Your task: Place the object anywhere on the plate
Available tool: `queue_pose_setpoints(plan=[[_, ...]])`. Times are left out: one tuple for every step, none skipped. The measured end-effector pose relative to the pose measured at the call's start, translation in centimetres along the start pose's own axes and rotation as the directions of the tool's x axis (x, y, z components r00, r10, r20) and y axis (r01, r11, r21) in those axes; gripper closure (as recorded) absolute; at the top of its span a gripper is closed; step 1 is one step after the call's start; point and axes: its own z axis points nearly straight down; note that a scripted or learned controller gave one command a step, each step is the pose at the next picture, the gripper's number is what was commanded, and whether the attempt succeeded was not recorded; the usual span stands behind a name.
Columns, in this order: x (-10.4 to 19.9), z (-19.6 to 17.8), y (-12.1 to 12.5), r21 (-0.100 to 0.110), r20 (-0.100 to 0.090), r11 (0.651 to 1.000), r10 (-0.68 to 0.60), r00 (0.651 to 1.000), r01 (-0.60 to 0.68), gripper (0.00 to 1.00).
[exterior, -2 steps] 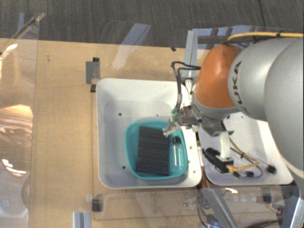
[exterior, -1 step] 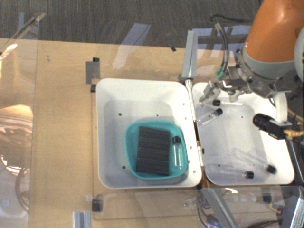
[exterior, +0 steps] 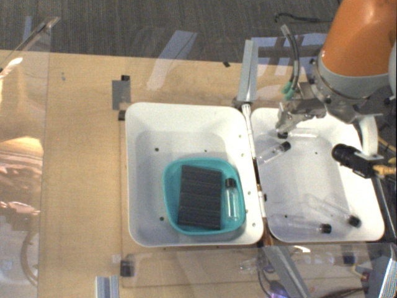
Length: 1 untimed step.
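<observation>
Hovering with the gripper at the far left of the right bin, just above a clear vial lying flat on the bin floor. Can't tell if spread or pressed together, too blurry. Probably best to drop straight down and pinch across the middle of the tube, not the capped end. Then lift well clear of the bin walls before swinging left to the teal plate. Already crowded there with a dark block and another vial, so set down low and gently to avoid rolling.
</observation>
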Motion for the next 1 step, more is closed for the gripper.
queue_pose_setpoints(plan=[[-1.71, 10.14, -1.85, 0.012, -0.004, 0.993, -0.115, 0.993, 0.115, 1.0]])
